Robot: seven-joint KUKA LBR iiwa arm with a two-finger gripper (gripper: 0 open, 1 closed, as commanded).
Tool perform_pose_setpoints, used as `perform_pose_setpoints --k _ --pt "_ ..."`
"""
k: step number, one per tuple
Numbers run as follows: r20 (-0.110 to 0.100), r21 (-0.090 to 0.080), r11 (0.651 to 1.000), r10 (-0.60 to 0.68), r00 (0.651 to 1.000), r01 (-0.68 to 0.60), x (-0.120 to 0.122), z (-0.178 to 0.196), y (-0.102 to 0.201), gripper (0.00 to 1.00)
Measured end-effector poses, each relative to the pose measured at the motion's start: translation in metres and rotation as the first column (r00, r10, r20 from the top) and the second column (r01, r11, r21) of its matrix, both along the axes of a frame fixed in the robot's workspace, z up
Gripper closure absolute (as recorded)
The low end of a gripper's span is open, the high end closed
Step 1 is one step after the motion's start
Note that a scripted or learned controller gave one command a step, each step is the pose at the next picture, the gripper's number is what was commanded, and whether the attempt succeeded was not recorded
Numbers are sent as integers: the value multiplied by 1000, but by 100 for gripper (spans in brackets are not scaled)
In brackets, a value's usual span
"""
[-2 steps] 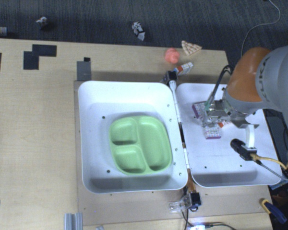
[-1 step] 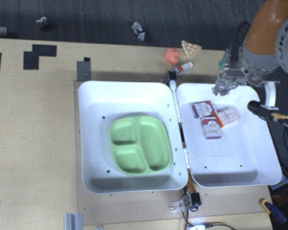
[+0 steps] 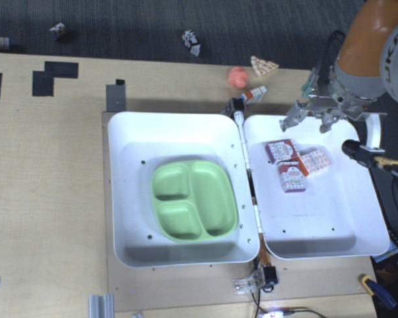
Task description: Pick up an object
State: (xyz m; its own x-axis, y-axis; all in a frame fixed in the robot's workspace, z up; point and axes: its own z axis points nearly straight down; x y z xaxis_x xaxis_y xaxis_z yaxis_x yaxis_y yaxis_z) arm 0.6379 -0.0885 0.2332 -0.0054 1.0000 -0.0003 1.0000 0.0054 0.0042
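Two white bins (image 3: 119, 177) sat side by side, the left one bearing a green divided tray (image 3: 192, 201), the right one small red-and-white packets (image 3: 293, 164) clustered near its back, and above these hung the gripper (image 3: 315, 116), fingers spread, holding nothing.

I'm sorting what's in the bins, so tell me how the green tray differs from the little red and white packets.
The green tray is one large, plain, divided dish in the left bin; the packets are several small, printed red-and-white items clustered in the right bin. The tray sits centred; the packets lie nearer the far side. Both lie flat, clear of the gripper.
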Motion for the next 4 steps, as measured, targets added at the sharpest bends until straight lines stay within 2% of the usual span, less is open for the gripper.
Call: perform_pose_setpoints --k 1,2,3,4 --pt "-5 1 1000 -3 1000 3 -57 -100 -18 0" --pt "4 -1 1000 -4 1000 4 -87 -146 3 0" --pt "10 -1 1000 -2 1000 2 -85 -135 4 100" --pt "10 -1 1000 -2 1000 2 -85 -135 4 0"
